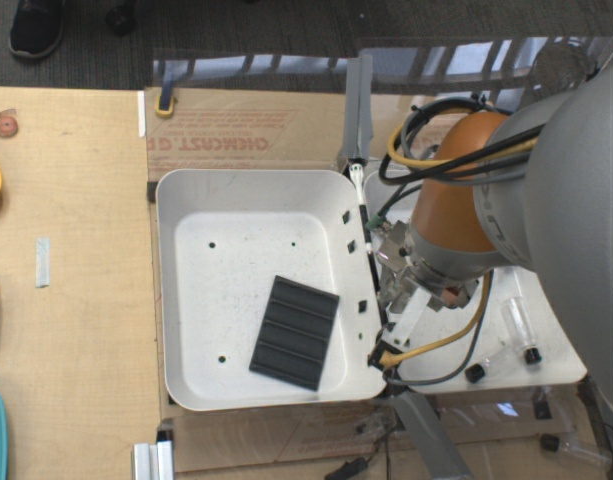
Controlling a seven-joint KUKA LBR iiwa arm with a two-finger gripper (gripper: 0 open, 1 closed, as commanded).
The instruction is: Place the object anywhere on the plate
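We see the dark slab (296, 332) lying lower centre, left of the gripper (418, 298), its long axis running upper-right to lower-left; jaw state we cannot tell.

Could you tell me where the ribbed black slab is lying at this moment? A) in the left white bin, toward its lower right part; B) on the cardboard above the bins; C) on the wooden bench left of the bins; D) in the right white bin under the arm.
A: the ribbed black slab lies flat and tilted on the floor of the left white bin, toward its lower right part, apart from the arm.
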